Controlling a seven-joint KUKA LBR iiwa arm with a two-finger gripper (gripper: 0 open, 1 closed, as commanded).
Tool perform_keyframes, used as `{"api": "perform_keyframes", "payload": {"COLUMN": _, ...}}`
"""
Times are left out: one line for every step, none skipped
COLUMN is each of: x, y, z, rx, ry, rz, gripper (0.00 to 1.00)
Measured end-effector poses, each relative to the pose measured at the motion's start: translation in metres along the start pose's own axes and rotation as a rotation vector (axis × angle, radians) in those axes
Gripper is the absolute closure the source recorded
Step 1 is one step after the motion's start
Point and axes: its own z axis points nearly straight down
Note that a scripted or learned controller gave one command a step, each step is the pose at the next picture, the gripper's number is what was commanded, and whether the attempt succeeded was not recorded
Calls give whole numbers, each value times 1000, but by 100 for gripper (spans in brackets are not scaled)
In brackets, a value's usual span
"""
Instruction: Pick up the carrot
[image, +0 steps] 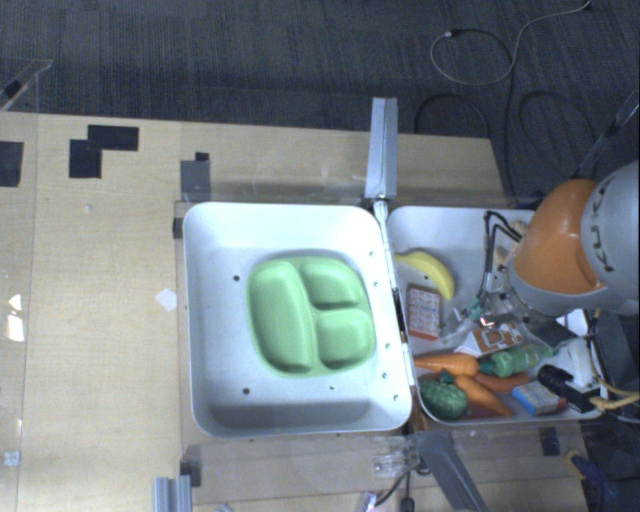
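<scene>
Fingers (478, 312): spread cannot be determined; grasp not confirmed. Carrot (448, 364) lies just below fingers in right bin (452, 226), beside green vegetable (443, 398). Banana (428, 268) up-left of fingers. Green tray (310, 313) sits in left bin (215, 330), further left, on wooden desk (95, 330).

I'm running this in a robotics lab: a wooden bench (100, 330) bearing black tape markers (100, 145), metal brackets (381, 150), and loose cables (480, 55) on grey carpet at twelve o'clock.
</scene>
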Motion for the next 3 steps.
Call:
{"api": "perform_keyframes", "payload": {"x": 31, "y": -30, "z": 0, "rx": -8, "ry": 11, "rz": -304, "gripper": 0}}
{"api": "perform_keyframes", "payload": {"x": 60, "y": -26, "z": -95, "rx": 6, "ry": 22, "rz": -324, "gripper": 0}}
{"api": "perform_keyframes", "payload": {"x": 41, "y": -19, "z": -95, "rx": 8, "ry": 22, "rz": -275, "gripper": 0}}
